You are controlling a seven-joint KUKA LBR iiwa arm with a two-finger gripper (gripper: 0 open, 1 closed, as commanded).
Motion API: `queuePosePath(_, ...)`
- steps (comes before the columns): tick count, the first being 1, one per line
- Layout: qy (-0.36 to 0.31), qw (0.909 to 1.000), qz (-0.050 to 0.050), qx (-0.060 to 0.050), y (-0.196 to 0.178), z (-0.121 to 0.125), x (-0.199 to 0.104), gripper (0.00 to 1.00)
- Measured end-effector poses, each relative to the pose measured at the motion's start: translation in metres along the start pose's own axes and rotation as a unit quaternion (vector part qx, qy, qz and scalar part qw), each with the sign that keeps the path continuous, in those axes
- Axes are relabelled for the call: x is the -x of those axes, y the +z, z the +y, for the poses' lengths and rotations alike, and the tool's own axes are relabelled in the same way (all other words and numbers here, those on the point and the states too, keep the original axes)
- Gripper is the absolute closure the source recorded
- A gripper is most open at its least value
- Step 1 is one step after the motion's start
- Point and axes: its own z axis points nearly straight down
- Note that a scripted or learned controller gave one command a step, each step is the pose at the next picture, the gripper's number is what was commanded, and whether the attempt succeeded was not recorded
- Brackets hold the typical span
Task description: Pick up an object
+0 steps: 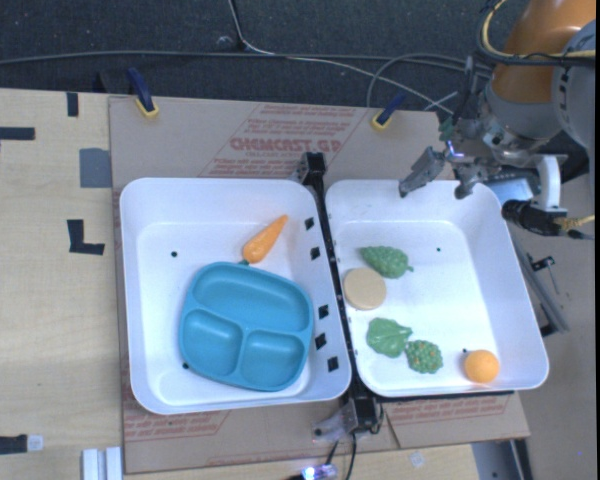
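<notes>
Cardboard covers the worktop (270, 140) under two shallow white bins; the left bin (145, 208) holds a blue divided plastic tray (245, 325) and an orange toy carrot (265, 239); the right bin (500, 268) holds green leafy toys, a tan disc (364, 289) and an orange ball (481, 365); the gripper (442, 181) hovers over its far rim, fingers (418, 178) spread, pinching nothing.

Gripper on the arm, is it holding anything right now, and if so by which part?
Nothing is held. The gripper hangs open above the far edge of the right bin, with empty space between its fingers, apart from the items lying in the bin.
</notes>
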Motion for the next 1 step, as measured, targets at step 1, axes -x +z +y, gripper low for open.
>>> queuePosePath(1,-0.002,1.0,-0.001,0.007,-0.0082,0.0024,-0.0004,0.0)
